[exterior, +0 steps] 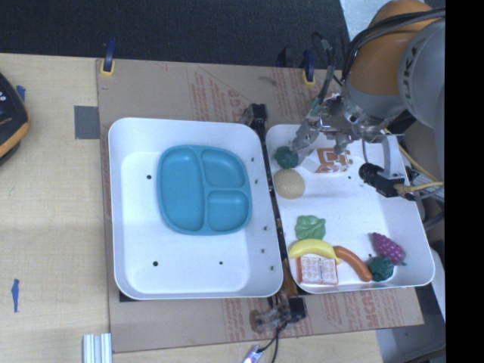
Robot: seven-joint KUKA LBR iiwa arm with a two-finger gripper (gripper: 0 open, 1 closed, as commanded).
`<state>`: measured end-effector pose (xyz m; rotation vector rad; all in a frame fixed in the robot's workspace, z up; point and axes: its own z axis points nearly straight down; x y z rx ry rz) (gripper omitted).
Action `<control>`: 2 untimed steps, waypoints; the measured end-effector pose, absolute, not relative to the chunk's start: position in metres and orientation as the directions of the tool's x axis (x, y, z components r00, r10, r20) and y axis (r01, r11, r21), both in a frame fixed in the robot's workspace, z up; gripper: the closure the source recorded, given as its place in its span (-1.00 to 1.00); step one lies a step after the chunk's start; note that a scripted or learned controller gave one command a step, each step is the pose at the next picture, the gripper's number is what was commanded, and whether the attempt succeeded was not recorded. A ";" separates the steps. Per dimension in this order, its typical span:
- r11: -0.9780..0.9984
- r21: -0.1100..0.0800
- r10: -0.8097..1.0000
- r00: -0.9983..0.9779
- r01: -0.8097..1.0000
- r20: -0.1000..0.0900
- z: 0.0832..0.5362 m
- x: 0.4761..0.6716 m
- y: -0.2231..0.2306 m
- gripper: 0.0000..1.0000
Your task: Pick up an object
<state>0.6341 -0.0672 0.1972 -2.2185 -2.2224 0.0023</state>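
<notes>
At the far-left corner of the right bin (420, 225), your gripper (296, 148) hangs low with its fingers pointing down at a small dark-green object (286, 157). Jaw state: cannot tell; the finger ends merge with the green shape, so no grasp is confirmed.

Just nearer the camera, touching or almost touching the green item, sits a beige round piece (288, 183). An orange-and-white printed card (332, 160) lies beside the gripper, toward the arm. Along the near edge of that bin: green leafy piece (309, 227), banana (311, 248), red-and-white packet (317, 270), sausage (352, 262), broccoli (382, 268), purple grapes (386, 246). The left bin (121, 203) holds a blue divided plate (204, 189).

Judgement on the step: you appear to be at the descent/close stage on the green object. It sits close to the bin wall, so keep one finger clear of the rim, centre the item, close fully, then lift straight up. Watch for nudging the beige piece
</notes>
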 end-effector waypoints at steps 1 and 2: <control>0.007 0.008 1.000 -0.007 1.000 -0.002 0.112 0.657 -0.099 -1.00; 0.005 0.009 1.000 -0.005 1.000 -0.007 0.104 0.661 -0.096 -1.00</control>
